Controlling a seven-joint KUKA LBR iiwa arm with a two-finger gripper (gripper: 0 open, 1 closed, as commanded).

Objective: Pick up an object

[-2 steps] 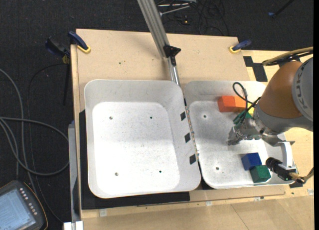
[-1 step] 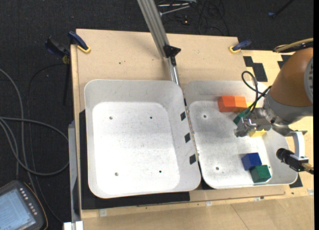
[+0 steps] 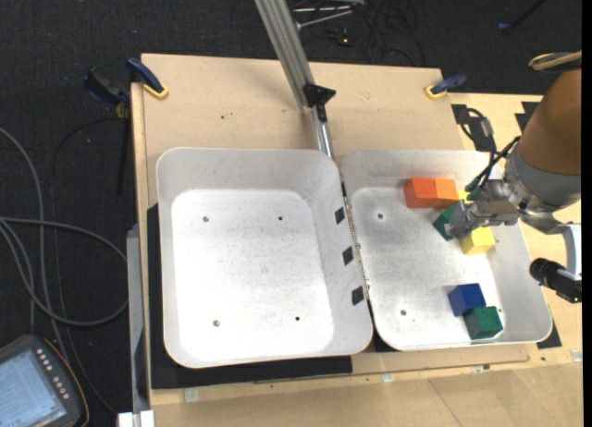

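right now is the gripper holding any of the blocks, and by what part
It cannot be told. The gripper is down among a dark green block, a yellow block and an orange block, hiding any grip.

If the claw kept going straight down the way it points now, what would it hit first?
Probably the yellow block directly under the claw, with a dark green piece close beside it; depth is hard to judge from this slant.

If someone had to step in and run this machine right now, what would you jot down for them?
Gripper: low in the right bin, over a yellow block and a dark green piece; a grasp cannot be confirmed.
Other things in that bin: orange block just beyond the gripper, blue block and green block touching near the front corner.
Done: the arm has reached the cluster.
Left: lift one object clear.
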